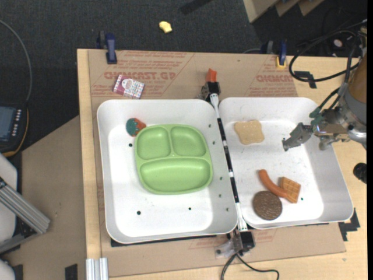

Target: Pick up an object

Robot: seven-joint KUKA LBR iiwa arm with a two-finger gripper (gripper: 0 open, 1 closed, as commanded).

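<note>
In the right bin lie a tan piece of bread, an orange sausage, a small orange waffle square and a round brown patty. The left bin holds a green divided plate, with a small red and green item at its upper left. My gripper hangs over the upper right part of the right bin, right of the bread. It is open, its fingers spread apart with nothing between them.
A pink card lies on the board behind the left bin. Blue clamps sit on the board's far edge, and an orange-topped clip stands where the bins meet. A yellow scrap lies on the floor.
</note>
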